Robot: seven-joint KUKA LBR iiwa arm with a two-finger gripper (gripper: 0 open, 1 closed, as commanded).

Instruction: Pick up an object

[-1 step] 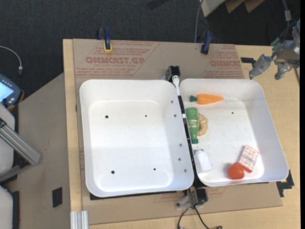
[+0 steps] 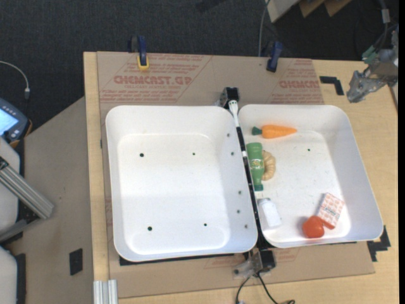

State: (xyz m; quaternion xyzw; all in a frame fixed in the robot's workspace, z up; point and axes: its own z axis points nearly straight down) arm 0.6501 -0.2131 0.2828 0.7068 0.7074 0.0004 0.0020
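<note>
Hand [image 2: 362, 87]: at two o'clock, off the right bin [image 2: 354, 138]; finger state cannot be told.
Carrot [image 2: 276, 131]: likely light, stiff, smooth; best taken across its thick middle.

Your gripper [image 2: 362, 86] hangs at the upper right of the camera view, up near the frame's edge, its grey fingers pointing down and to the left. Little of the arm behind it shows, just its wrist end.
</note>
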